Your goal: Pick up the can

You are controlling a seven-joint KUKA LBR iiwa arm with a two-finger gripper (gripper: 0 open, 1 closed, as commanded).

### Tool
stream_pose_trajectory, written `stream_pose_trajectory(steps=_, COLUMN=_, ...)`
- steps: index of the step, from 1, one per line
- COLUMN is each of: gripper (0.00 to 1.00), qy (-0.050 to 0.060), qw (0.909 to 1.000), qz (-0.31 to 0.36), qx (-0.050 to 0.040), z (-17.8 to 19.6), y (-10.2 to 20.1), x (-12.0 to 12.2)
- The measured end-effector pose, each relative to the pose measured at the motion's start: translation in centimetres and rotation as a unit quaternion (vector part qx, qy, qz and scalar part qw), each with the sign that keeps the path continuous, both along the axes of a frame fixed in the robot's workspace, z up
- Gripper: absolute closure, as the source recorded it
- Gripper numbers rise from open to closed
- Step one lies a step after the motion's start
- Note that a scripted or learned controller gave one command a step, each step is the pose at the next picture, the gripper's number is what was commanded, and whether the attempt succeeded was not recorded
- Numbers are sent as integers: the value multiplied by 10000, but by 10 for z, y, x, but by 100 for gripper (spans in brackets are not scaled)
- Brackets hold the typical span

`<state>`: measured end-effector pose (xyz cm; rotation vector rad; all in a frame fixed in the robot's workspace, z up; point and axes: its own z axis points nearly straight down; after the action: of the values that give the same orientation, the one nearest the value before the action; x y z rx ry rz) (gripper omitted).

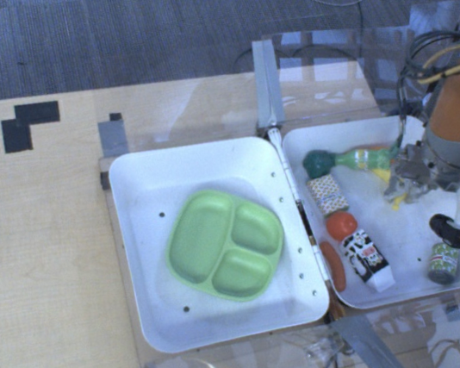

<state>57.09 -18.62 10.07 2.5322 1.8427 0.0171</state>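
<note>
The can is small, with a greenish label and a dull grey top. It stands in the front right corner of the right bin. My gripper hangs low over the back right part of that bin, farther back and a little left of the can, apart from it. Its tip is close to the yellow end of a green and yellow bottle lying along the bin's back.
Left of the gripper, the right bin holds a patterned box, a red ball, a red sausage shape and a black-and-white carton. A green divided plate lies in the left bin.
</note>
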Motion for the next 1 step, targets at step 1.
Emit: stream_pose_trajectory(steps=1, gripper=100, qy=55, qw=9974, qz=-723, qx=14, z=-3, y=34, x=9)
